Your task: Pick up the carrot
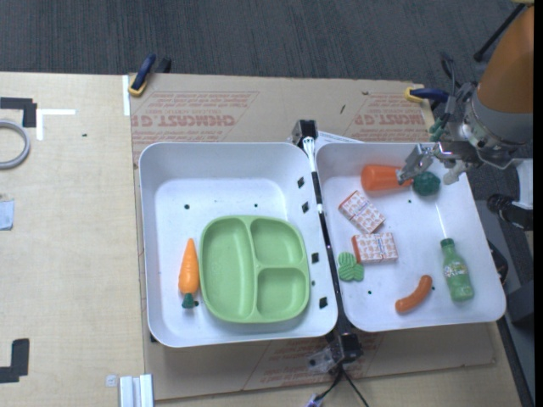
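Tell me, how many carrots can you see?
2. One carrot lies in the left bin, beside the green plate. A second carrot lies at the top of the right bin, right by the gripper. None seem hidden.

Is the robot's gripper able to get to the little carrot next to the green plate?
Probably yes. The carrot lies bare in the left bin, nothing on top; the green plate is close beside it. The gripper hangs over the right bin.

Upside-down red lettering, roughly "CHEMOST GP", is printed twice on the cardboard sheet (204,108). The bottle's (457,270) label cannot be read.
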Controlling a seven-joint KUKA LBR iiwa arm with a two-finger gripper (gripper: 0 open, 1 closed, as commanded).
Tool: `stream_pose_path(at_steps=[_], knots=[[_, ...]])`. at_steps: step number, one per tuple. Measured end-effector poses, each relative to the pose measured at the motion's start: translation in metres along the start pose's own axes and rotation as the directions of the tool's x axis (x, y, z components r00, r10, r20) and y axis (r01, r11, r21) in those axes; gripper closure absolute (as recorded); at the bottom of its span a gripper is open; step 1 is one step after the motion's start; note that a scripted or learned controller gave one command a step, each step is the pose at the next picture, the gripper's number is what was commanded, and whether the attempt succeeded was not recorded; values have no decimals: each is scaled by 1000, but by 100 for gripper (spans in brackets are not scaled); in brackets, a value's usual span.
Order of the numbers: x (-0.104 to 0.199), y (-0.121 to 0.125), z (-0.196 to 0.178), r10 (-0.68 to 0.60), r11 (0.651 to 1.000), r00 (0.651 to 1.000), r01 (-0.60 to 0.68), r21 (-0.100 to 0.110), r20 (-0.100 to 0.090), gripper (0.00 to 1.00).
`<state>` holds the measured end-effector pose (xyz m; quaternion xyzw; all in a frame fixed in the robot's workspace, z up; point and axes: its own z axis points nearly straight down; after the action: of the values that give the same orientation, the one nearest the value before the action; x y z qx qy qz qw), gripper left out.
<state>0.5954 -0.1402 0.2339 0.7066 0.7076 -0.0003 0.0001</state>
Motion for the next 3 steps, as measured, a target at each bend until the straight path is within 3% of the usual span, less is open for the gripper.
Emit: stream_pose_path(at_steps=[1, 2, 3], knots=[[65, 2, 32, -130, 992, 992, 130, 0, 0, 0], [136, 19, 37, -14, 1000, 1000, 14, 0, 0, 0], [51, 22, 42, 198, 980, 980, -198, 0, 1, 0]])
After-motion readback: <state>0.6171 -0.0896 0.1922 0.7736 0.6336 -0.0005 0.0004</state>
